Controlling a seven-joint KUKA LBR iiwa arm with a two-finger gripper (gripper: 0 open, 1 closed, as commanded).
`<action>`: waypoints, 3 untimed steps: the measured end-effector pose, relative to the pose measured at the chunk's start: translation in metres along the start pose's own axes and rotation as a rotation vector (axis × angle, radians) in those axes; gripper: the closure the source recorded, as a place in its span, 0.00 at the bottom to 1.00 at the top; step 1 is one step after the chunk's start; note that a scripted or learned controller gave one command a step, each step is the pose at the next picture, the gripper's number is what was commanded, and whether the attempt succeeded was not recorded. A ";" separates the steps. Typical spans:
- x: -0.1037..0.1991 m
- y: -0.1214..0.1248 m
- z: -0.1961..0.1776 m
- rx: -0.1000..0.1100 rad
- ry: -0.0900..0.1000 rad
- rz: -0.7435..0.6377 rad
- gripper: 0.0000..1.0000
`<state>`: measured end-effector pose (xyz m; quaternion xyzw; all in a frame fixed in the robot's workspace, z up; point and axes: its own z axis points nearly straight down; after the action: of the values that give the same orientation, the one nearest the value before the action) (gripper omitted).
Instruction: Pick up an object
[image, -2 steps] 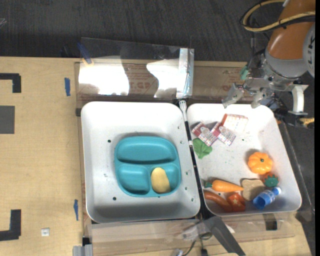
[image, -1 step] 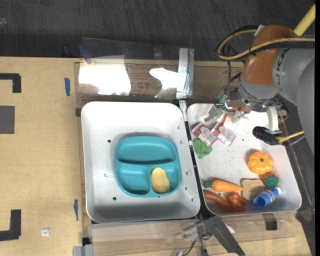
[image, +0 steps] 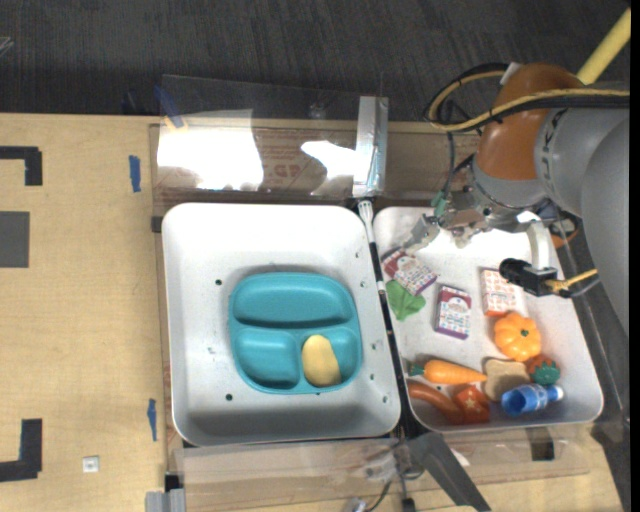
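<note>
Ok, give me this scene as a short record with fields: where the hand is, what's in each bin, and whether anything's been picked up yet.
hand: hand over the far corner of the right bin, near the divider
held: nothing seen between its fingers
left bin: left bin holds a teal tray with a yellow potato-like piece in its near right compartment
right bin: small patterned packets, green leaf, orange pumpkin, carrot, blue bottle
task status: no pick evident
</note>
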<state>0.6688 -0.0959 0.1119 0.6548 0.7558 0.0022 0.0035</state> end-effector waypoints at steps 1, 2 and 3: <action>0.005 -0.077 0.006 -0.009 -0.002 0.001 0.00; 0.003 -0.031 0.025 0.004 0.001 0.085 0.00; -0.003 -0.067 0.024 0.003 0.002 -0.054 0.00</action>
<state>0.6033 -0.1086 0.0875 0.6342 0.7731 0.0015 0.0019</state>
